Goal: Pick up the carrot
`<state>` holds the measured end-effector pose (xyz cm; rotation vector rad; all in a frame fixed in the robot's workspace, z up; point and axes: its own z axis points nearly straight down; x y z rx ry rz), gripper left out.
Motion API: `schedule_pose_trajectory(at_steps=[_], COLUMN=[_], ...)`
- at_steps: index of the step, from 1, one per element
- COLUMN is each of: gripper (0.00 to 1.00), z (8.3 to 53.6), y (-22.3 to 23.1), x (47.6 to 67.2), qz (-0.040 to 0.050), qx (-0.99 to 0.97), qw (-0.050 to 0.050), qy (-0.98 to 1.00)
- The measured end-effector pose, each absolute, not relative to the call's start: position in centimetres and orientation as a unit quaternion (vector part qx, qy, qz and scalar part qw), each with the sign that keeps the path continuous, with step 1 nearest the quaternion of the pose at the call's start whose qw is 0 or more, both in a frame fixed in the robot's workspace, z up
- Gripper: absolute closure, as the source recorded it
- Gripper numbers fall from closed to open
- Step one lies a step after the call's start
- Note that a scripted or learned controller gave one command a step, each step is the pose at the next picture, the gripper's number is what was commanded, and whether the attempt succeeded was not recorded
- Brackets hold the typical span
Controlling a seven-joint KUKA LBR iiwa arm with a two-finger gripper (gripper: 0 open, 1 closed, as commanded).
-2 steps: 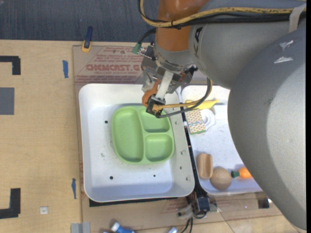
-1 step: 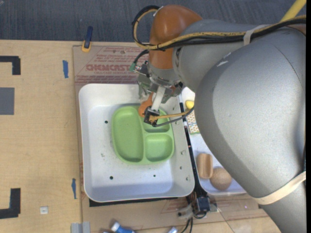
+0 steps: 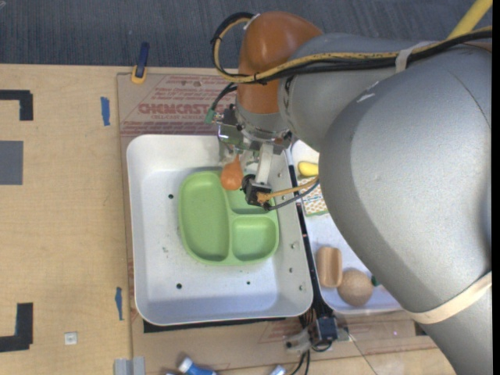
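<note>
One carrot hangs over the green plate's upper edge.

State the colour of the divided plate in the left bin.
Light green; the divided plate shows in the camera view.

The carrot is a small orange piece, just above the frame's centre, at the upper edge of a green divided plate
</note>
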<state>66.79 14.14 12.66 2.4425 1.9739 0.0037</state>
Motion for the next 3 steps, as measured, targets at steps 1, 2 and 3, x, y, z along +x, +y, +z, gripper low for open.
schedule_pose_trajectory(at_steps=[1, 2, 3], gripper=[1.0, 0.0, 0.0], z=[18.1, 17.9, 27.9], y=[18.2, 18.1, 20.7], x=[65.1, 65.0, 62.1], qz=[0.0034, 0.0007, 0.0043], qx=[0.829, 0.829, 0.76], qw=[0.001, 0.001, 0.002], qy=[0.559, 0.559, 0.65])
